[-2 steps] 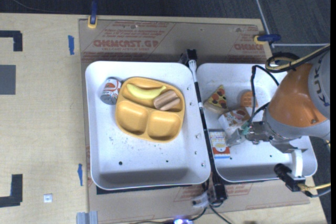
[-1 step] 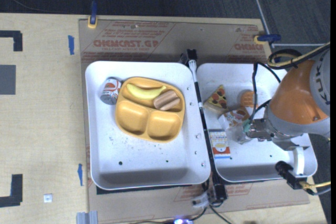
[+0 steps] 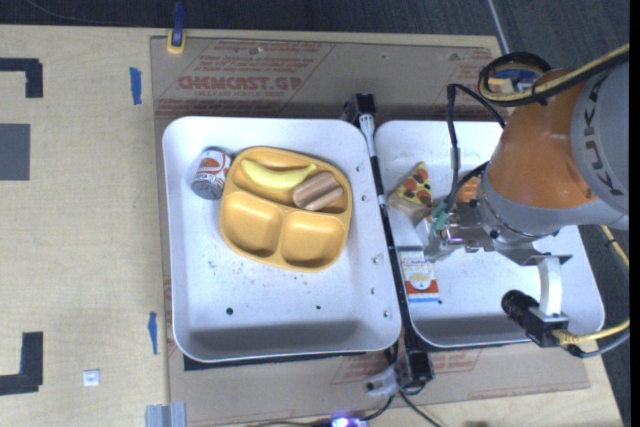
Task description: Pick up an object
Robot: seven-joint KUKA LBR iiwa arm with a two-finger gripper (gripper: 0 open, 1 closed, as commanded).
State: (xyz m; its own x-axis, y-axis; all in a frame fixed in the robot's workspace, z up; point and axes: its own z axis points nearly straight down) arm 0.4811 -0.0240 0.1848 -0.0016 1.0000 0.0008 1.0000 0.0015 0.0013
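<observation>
My gripper [image 3: 437, 237] hangs low over the right bin [image 3: 480, 325], near its left side, under the orange wrist band. A pizza slice toy [image 3: 413, 187] lies just up and left of it. A small white card with red and blue print [image 3: 421, 277] lies just below it on the bin floor. In the left bin [image 3: 200, 295] sits a yellow divided plate [image 3: 285, 210] carrying a banana [image 3: 272, 175] and a hot dog [image 3: 318, 190]. A small can [image 3: 210, 173] lies at the plate's left edge. Nothing shows between the gripper's tips.
The arm's body and cables cover much of the right bin's upper right. A black clamp [image 3: 363, 110] sits at the top of the divider between the bins. Brown cardboard [image 3: 240, 75] lies under both bins on the wooden bench.
</observation>
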